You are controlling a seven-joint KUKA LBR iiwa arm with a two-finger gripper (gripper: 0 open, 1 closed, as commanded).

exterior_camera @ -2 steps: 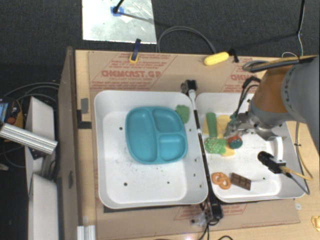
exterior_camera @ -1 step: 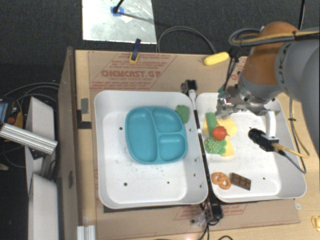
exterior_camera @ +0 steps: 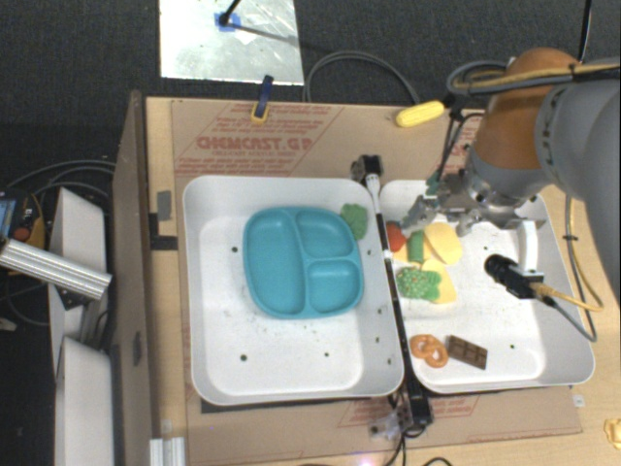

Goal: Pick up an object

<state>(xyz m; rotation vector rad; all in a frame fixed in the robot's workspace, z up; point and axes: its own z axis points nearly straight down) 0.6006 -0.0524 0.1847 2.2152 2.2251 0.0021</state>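
two shallow white bins: left (exterior_camera: pixel 218 357), right (exterior_camera: pixel 558 357) | left: one blue divided plastic tray (exterior_camera: pixel 301 262), one green leafy piece (exterior_camera: pixel 355 218) at its right wall | right: about eight small toy foods (exterior_camera: pixel 432 260) crowd left wall, right half open | gripper (exterior_camera: pixel 437 212) over them, jaw state cannot be told

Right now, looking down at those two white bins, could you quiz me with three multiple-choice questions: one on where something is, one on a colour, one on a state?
1. Where is the divided plate?
A. left bin
B. right bin
C. on the cardboard

2. What colour is the plate?
A. red
B. blue
C. yellow

3. How does the pretzel lie?
A. on the plate
B. hanging from the arm
C. flat on the bin floor, beside a brown bar

Answers: 1 A, it sits inside the left bin. 2 B, it is plainly blue. 3 C, it rests near the right bin's front.
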